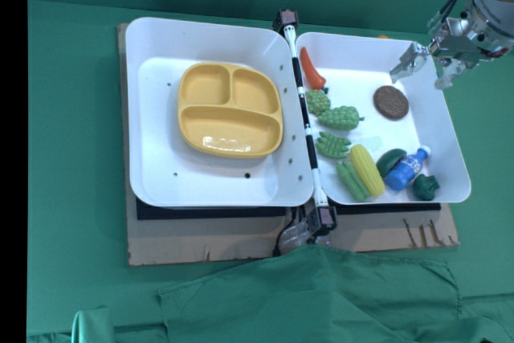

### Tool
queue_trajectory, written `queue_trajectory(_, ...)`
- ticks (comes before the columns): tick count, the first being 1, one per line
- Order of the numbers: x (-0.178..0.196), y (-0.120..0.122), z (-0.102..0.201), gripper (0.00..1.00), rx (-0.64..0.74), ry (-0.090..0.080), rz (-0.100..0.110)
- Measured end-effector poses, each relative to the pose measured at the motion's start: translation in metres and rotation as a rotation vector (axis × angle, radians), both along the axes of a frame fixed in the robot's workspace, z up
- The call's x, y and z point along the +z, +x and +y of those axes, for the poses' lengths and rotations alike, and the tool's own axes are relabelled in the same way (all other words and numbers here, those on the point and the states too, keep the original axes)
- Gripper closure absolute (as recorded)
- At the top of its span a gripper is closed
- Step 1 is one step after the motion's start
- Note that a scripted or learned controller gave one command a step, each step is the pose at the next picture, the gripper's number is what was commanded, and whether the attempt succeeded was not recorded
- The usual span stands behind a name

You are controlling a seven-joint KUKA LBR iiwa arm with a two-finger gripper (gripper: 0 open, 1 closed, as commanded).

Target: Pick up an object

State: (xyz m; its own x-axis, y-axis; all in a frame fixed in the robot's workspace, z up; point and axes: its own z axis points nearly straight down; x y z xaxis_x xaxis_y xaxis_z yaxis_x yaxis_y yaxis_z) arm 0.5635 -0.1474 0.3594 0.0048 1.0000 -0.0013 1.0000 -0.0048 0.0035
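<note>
Brown round cookie [391, 102] lies just below-left of the hand [426, 67], nearest of all the items; hand spread, holding nothing.

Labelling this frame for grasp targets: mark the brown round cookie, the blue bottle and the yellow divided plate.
brown round cookie [391, 102], camera view, centre of its top face.
blue bottle [405, 169], camera view, middle of its body.
yellow divided plate [230, 109], camera view, ridge between its compartments.

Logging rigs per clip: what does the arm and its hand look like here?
An orange band sits above a grey wrist. Below it, the hand is bare silver metal with two slim fingers, and thin dark cables run down alongside the wrist.
</note>
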Motion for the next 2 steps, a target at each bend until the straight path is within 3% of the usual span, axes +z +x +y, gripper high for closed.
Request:
queue_trajectory(1, 0.0, 0.0, 0.0, 0.0, 0.0, 0.0, 0.0)
queue_trajectory(2, -0.043, -0.004, 0.005, 0.0, 0.001, 0.0, 0.004)
